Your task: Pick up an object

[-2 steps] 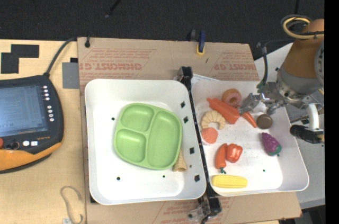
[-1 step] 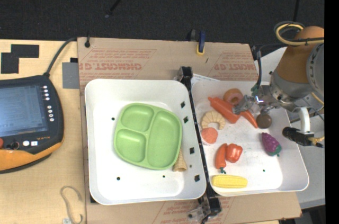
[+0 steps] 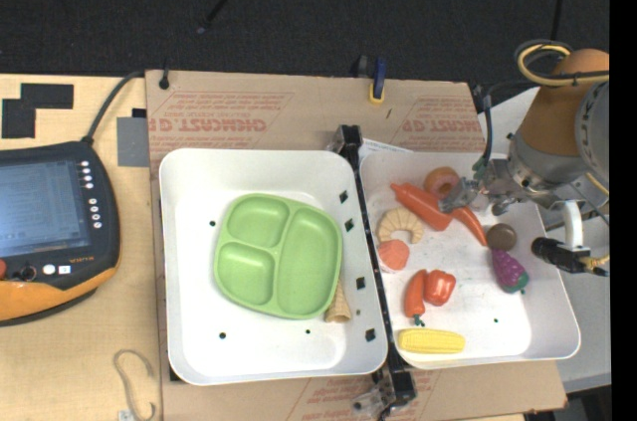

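The carrot (image 3: 434,206) lay slantwise in the far part of the right bin (image 3: 542,339), its thin end pointing right and nearer. The gripper (image 3: 466,198) hung right over that stretch, at the carrot's middle, and looked to be the thing it was after. How wide the gripper stood, and whether it had hold of anything, could not be told.

The grip would go best across the carrot's narrow width, coming straight down so as not to roll it. A round doughnut (image 3: 441,181) sat just beyond it on the far side, a croissant (image 3: 402,225) just to its left, and a brown ball (image 3: 502,236) near its tip, so a stray nudge was likely.

Nearer lay a red pepper (image 3: 430,290), an aubergine (image 3: 510,271) and a corn cob (image 3: 431,341). In the left bin (image 3: 189,329) sat a green plate (image 3: 278,256).
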`<state>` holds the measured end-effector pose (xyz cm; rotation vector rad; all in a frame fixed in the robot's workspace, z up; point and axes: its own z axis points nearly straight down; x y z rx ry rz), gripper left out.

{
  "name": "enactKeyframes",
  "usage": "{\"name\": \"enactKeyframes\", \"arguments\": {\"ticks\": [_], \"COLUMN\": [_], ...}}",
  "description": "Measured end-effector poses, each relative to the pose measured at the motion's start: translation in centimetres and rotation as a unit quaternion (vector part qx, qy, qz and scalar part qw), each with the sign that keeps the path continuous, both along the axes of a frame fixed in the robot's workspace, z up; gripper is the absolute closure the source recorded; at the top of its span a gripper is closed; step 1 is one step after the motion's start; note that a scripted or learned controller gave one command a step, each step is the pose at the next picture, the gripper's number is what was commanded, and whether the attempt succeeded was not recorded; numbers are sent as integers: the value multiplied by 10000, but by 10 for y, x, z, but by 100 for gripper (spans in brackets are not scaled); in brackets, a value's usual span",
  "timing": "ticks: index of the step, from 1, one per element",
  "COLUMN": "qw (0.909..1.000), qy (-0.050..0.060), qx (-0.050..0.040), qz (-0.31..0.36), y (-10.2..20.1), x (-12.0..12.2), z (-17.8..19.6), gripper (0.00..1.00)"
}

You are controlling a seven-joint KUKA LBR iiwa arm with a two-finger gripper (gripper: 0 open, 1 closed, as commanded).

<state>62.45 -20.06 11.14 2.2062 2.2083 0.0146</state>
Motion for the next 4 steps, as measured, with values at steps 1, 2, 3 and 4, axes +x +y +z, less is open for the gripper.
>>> {"name": "enactKeyframes", "arguments": {"ticks": [1, 2, 3, 4], "qw": [10000, 10000, 10000, 9999], "qy": [-32, 88, 84, 123], "qx": [21, 33, 31, 48], "qz": [10, 0, -1, 9], "y": [2, 7, 6, 50], "x": [3, 9, 9, -6], "z": [12, 60, 113, 107], "gripper": [100, 100, 100, 100]}}
